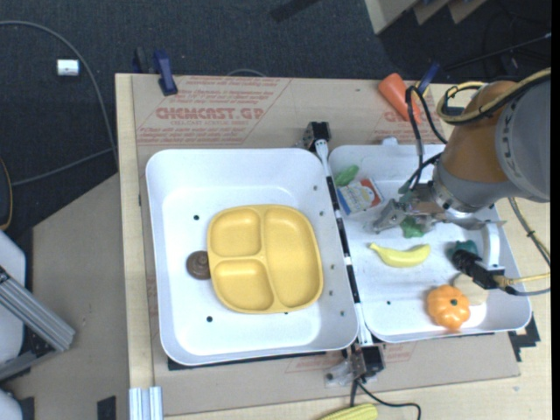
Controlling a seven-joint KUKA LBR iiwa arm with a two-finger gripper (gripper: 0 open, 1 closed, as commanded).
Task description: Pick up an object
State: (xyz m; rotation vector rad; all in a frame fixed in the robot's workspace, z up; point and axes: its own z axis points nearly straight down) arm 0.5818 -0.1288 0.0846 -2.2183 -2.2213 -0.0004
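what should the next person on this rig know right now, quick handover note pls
Gripper: low in the right bin, directly over a small green object; whether it has a grip cannot be told from this view.
Things: banana mid-bin just below the gripper, orange pumpkin near the front edge, red-and-white packet and green piece at the back left. The left bin holds a yellow divided plate with a brown round item tucked at its left side.
Done: nothing visibly lifted.
Left: secure one object and raise it.
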